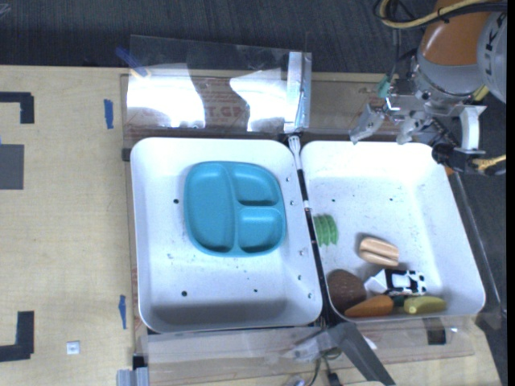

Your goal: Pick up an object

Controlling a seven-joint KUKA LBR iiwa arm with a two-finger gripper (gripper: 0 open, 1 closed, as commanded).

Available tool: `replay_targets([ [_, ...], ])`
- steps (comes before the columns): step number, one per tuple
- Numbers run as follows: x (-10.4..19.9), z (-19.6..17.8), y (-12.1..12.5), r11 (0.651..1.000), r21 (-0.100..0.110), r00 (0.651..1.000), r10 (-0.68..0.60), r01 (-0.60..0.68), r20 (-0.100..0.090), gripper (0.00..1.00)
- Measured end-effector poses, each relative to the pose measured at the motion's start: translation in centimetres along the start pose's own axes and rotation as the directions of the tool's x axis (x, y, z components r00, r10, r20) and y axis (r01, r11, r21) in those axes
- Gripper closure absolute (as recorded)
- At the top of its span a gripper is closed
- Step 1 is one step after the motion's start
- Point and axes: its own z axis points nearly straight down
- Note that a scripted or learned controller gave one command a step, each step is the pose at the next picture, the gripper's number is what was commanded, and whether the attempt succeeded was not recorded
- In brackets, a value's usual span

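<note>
My gripper [380,135] hangs over the far rim of the right bin [451,191], its two fingers spread open with nothing between them. The loose objects lie well in front of it, in the right bin's near part. A green ridged piece [326,230] rests by the left wall. A tan bun [378,250] sits near the middle. A brown lump [346,288], an orange carrot [370,305], a black-and-white toy [400,281] and a yellow-green pickle [424,303] crowd along the front wall.
A blue divided plate [236,207] lies in the left bin [153,240]. A clear plastic panel [217,91] stands behind the left bin. Cables [475,161] trail from the wrist over the right bin's far right corner.
</note>
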Motion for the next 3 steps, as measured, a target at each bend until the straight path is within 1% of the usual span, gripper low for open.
replay_targets([
  [1,1.4,4.7,-7.4,0.993,0.002,0.993,-0.122,0.122,0.0,0.0],
  [2,-2.6,15.8,-11.7,0.994,-0.007,0.994,-0.109,0.109,0.002,0.0],
  [3,-1.5,15.8,-17.4,0.999,-0.007,0.999,-0.037,0.037,0.001,0.0],
])
